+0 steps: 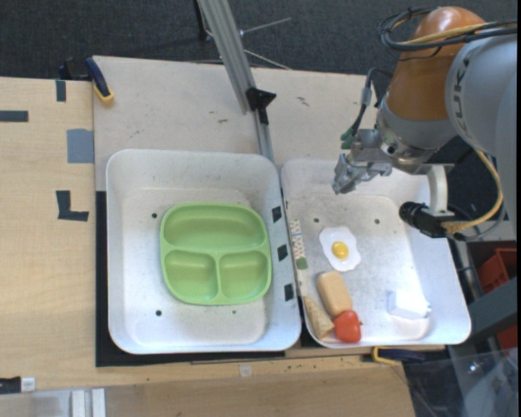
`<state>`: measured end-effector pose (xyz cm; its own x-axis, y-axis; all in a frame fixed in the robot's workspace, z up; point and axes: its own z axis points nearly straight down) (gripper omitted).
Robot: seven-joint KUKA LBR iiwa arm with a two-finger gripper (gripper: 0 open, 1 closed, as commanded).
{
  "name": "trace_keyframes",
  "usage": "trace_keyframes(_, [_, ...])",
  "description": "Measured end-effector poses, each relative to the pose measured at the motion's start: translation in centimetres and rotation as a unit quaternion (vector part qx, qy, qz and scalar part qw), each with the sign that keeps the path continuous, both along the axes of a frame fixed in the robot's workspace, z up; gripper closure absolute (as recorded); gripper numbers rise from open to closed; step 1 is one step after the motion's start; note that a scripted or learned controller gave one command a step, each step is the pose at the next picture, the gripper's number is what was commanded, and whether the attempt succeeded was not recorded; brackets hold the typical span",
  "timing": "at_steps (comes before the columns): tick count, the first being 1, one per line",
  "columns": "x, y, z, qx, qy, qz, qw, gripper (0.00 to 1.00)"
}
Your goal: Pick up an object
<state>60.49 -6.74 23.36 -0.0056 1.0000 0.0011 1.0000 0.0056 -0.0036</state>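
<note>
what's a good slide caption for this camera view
Grey arm's pincer hovers over right white bin above fried egg toy; green divided plate sits left.

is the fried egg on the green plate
No, the fried egg lies in the right bin, while the green plate sits in the left bin.

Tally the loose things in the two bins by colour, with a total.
Green: 1, divided plate, left bin
White and yellow: 1, fried egg
Tan: 1, bread piece
Red: 1, tomato
White: 1, small item
The last four lie in the right bin.
Total: 5
</note>
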Motion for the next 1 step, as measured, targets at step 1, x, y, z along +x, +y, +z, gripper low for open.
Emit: trace_keyframes(1, [-1.19, 5.65, -1.13, 0.0002, 0.000, 0.000, 1.0000, 1.00])
